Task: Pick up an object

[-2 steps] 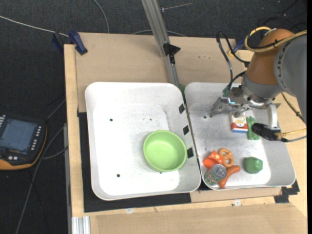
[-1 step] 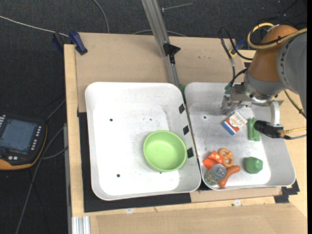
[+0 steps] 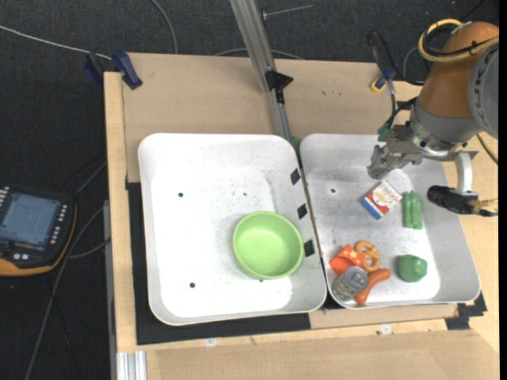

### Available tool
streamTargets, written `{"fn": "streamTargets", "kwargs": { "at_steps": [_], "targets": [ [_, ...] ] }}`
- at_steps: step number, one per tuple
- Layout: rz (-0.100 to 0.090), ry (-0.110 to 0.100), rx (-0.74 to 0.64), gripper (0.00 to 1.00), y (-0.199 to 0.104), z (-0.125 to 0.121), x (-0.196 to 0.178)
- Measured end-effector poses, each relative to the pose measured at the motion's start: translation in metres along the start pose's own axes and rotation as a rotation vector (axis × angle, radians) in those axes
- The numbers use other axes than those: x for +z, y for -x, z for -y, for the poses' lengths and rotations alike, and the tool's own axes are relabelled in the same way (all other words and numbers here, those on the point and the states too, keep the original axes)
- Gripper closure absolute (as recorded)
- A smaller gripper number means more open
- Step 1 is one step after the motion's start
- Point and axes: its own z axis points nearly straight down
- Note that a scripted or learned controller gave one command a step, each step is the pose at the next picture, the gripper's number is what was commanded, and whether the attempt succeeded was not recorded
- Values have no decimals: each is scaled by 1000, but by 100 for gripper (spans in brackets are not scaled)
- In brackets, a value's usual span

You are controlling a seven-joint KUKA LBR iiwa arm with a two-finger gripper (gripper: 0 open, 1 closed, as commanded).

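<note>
My gripper (image 3: 382,167) hangs over the right bin (image 3: 341,161), near its upper right part. Just below and beside it lies a small white, blue and red carton (image 3: 380,199). A green cylinder-like piece (image 3: 412,210) lies to the carton's right, and a round green toy (image 3: 411,267) sits lower down. At the bin's front edge are an orange pretzel-like piece (image 3: 364,252), a grey round lid (image 3: 352,280) and an orange stick (image 3: 372,282). Nothing shows between the fingers.
The left bin (image 3: 198,180) holds a light green bowl (image 3: 268,245). A metal pole (image 3: 257,46) slants across the back of the bench. A handheld pendant (image 3: 32,226) lies off the bench at the left. A black handle (image 3: 451,199) juts from the arm at the right.
</note>
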Motion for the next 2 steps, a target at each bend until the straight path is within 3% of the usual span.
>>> {"fn": "streamTargets", "kwargs": {
  "at_steps": [1,2],
  "targets": [
    [0,1,0,100,7,6,-54],
    [0,-1,0,100,7,5,-79]
  ]
}}
